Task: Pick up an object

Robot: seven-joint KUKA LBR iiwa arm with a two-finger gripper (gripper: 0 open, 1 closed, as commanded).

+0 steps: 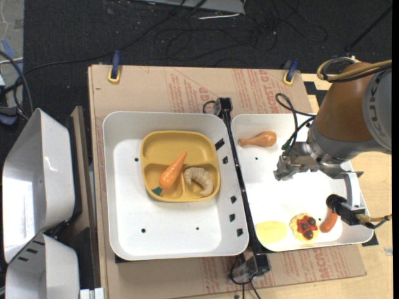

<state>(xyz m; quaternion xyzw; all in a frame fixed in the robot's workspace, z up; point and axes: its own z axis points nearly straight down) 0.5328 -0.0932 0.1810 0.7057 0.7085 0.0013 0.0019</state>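
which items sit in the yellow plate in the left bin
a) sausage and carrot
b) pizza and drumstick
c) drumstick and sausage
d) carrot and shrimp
d: the carrot and the shrimp lie in the plate, while the drumstick, pizza and sausage are in the right bin.

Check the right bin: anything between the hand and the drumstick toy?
Nothing visible. The hand hangs over the right bin, and the drumstick lies up and left of it on bare white floor, with only open bin floor between them. The pizza slice and sausage lie at the opposite, near end.
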